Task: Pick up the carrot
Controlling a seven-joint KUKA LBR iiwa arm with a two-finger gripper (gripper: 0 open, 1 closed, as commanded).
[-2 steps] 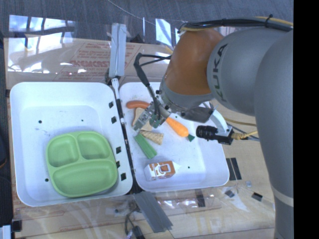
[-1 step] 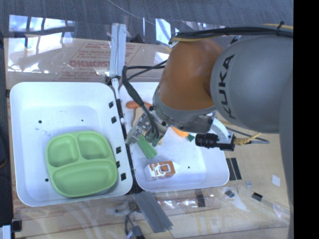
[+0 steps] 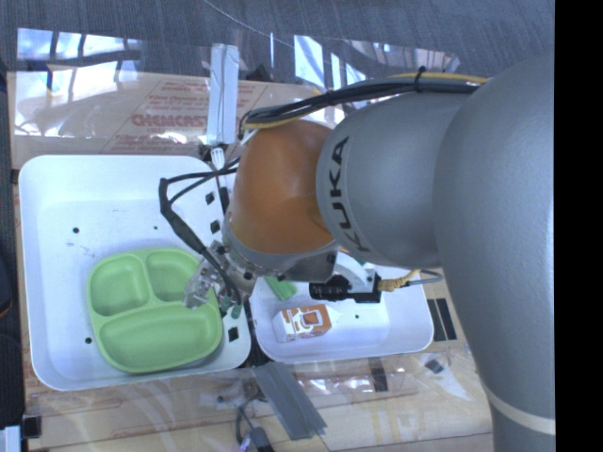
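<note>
Grey arm stooped low over the green tray [image 3: 151, 318].
Its pincer [image 3: 205, 288] hung at the tray's right rim; I couldn't tell its spread, nor spot the carrot, presumably hidden beneath the arm.

A light green, three-compartment plastic plate [image 3: 141, 318] lies just left of the jaws; a small orange-and-white carton [image 3: 303, 323] sits to their right.

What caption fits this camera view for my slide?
KUKA arm lowers its gripper at the green divided plate's right edge in the left bin.
</note>
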